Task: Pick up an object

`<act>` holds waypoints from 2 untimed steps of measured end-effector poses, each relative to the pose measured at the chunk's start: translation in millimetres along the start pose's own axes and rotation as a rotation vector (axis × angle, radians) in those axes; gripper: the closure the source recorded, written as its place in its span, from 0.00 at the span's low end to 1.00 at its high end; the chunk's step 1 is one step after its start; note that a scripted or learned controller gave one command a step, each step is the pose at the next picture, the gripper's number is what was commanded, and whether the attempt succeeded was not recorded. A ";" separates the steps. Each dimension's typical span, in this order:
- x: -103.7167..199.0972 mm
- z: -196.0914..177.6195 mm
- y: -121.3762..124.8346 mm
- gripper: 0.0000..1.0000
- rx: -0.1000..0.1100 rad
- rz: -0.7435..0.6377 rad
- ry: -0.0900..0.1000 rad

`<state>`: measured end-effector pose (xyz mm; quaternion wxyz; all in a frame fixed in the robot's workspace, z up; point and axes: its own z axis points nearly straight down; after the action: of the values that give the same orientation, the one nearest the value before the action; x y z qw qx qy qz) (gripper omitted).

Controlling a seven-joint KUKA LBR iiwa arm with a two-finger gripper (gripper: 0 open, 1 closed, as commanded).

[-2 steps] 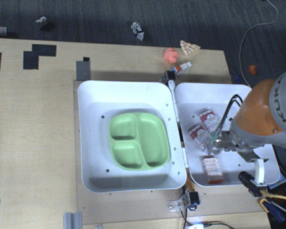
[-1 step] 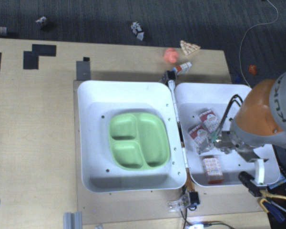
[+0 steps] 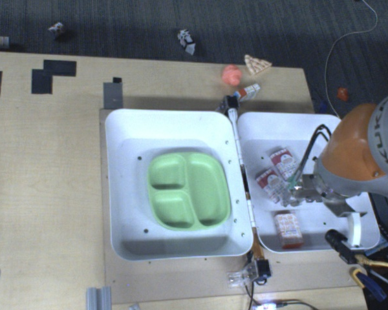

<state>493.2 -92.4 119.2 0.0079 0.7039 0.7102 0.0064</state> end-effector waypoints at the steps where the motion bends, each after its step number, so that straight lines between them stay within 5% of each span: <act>1: -84.2 25.7 -7.5 1.00 0.018 0.007 0.001; 2: -83.7 25.7 -7.3 0.00 0.018 0.007 0.001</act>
<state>487.1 -176.3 93.5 0.0012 0.7063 0.7079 0.0007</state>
